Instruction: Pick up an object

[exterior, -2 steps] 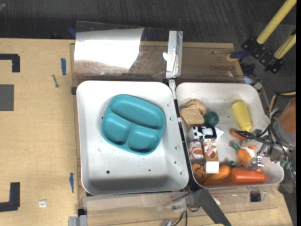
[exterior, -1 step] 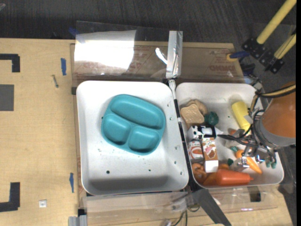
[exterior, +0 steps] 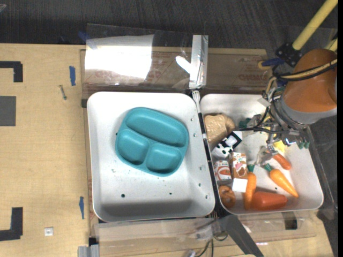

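Note:
My gripper (exterior: 269, 152) hangs low in the right bin (exterior: 313, 167), under the grey wrist and its orange band (exterior: 312, 87). It is just above a small orange carrot (exterior: 282, 161), and a bigger carrot (exterior: 282, 180) lies right below that. To the left lie a tan bread slice (exterior: 217, 126), a black-and-white block (exterior: 230, 141) and two small printed cartons (exterior: 232, 167). Along the near wall rest an upright carrot (exterior: 250, 189), a red-orange piece (exterior: 267, 199) and a brown item (exterior: 227, 195). I see nothing clearly held.
The left bin (exterior: 102, 159) holds a teal divided plate (exterior: 151, 140). A clear plastic sheet (exterior: 142, 60) lies behind the bins. Cables (exterior: 273, 125) trail around the wrist. A yellow pole (exterior: 319, 16) crosses the upper right.

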You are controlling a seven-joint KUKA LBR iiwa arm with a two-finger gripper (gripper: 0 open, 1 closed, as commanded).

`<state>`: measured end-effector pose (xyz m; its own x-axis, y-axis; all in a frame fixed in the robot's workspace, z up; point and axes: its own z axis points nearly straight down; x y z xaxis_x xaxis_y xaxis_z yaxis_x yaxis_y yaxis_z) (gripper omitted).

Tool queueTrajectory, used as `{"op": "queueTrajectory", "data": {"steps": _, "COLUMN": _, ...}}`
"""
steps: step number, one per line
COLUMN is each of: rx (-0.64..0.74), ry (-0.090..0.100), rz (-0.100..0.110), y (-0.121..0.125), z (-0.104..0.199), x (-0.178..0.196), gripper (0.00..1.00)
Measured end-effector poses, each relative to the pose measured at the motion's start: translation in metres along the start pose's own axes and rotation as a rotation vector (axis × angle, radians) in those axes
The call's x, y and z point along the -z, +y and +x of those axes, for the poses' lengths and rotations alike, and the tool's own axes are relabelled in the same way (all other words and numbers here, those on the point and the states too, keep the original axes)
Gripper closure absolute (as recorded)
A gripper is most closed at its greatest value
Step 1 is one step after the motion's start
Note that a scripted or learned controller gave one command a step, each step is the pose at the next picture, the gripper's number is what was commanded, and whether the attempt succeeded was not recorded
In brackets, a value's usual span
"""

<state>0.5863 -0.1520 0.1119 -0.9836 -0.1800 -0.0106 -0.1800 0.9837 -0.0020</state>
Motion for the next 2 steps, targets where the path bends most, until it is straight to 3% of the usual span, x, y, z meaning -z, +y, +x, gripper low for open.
{"op": "queueTrajectory", "data": {"steps": 1, "rx": -0.237, "ry": 0.002, "rz": 0.002, "y": -0.028, "z": 0.078, "x": -0.022, "gripper": 0.0}}
{"op": "queueTrajectory", "data": {"steps": 2, "rx": -0.236, "ry": -0.011, "rz": 0.005, "y": -0.028, "z": 0.073, "x": -0.009, "gripper": 1.0}}
